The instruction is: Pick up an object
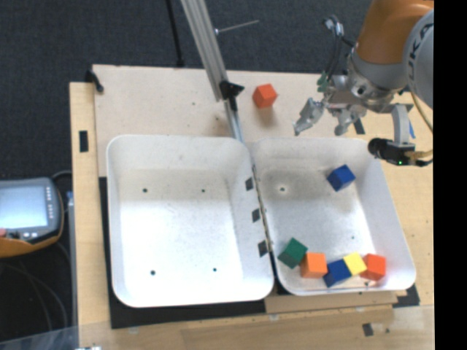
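camera view: small matte cubes (340,176)

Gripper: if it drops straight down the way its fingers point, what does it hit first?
Probably the bare bench just behind the right bin's back rim, no block. The gripper hangs open above there, though depth is unclear.

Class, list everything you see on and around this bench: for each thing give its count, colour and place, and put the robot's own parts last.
Bins: 2, white, side by side on the bench.
Blue cubes: 2, one mid right bin, one in the row at its near edge.
Orange cubes: 3, one on the bench behind the bins, two in that row.
Green cube: 1, left end of row.
Yellow cube: 1, in row.
Metal rail: 1, silver, slanting over the bench.
Screen device: 1, grey, far left.
Gripper: 1, grey, open, above right bin's far edge.
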You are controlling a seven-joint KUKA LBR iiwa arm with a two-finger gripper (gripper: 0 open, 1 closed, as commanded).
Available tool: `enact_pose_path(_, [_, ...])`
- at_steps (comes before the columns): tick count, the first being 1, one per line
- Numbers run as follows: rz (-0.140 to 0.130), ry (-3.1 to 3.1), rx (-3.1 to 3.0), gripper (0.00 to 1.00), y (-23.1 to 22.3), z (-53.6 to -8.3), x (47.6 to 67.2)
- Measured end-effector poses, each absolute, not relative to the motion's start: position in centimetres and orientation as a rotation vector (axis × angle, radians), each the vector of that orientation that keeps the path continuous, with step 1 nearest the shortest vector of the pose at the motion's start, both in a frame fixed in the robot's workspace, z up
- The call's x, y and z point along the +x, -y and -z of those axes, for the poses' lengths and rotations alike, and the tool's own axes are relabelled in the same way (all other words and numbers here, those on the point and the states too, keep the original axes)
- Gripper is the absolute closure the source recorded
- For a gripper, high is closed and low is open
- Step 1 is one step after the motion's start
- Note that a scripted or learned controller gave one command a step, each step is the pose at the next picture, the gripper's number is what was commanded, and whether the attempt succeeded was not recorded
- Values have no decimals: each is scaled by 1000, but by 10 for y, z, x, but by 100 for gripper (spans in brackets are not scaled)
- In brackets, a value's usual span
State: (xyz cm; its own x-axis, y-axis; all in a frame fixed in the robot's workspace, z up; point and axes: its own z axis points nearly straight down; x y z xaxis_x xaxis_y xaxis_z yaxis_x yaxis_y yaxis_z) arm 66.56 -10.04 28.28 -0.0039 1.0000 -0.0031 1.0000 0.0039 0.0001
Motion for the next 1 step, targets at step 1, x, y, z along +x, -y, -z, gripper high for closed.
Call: enact_pose_path(1, [10, -2214, 2229, 0, 169, -228, 649])
